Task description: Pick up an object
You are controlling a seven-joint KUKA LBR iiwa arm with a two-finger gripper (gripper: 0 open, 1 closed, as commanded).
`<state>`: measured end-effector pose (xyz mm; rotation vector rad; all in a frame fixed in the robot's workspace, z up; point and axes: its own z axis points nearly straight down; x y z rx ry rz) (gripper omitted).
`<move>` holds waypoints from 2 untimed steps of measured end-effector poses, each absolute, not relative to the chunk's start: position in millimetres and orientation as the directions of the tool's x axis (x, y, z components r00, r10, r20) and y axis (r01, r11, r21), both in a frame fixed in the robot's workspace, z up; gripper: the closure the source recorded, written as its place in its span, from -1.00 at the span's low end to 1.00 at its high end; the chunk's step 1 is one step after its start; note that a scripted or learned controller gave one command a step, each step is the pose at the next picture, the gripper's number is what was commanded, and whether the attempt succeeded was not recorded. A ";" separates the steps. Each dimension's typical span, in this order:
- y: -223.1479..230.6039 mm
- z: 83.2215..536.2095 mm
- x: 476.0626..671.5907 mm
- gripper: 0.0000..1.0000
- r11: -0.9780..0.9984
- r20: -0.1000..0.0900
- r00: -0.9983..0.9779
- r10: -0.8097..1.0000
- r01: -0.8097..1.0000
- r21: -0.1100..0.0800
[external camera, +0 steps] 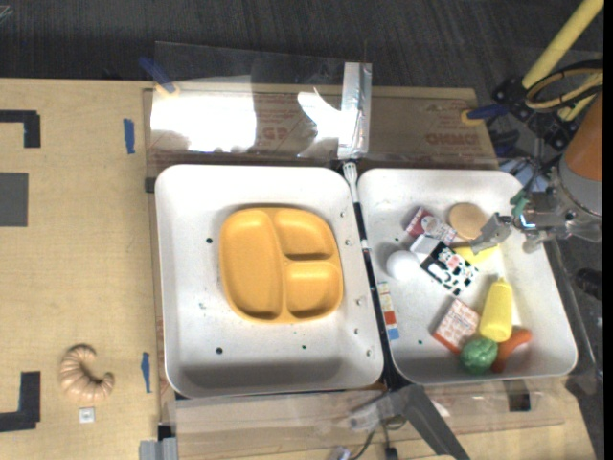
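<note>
The right bin [551,286] holds several small items: a tan round piece [468,219], a red and white packet [419,223], a white egg shape [402,263], a black and white patterned block [450,269], a yellow bottle shape [497,310], a red and white box [456,323], a green broccoli piece [479,355] and an orange carrot piece [518,338]. My gripper [513,236] hangs over the bin's upper right part, just right of the tan piece. Its two fingers stand apart, open, with nothing between them.
The left bin [182,286] carries a yellow divided plate [281,262]. A croissant toy [86,372] lies on the bench at the far left. A clear plastic sheet [259,113] stands behind the bins. Cables and a yellow hose [565,36] crowd the upper right.
</note>
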<state>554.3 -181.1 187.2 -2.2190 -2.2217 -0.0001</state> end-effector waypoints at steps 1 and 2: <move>-200.3 254.1 537.6 -1.00 0.107 -0.004 -0.107 0.994 0.994 0.008; -144.3 117.2 529.3 -1.00 -0.203 0.001 0.203 0.979 0.979 -0.007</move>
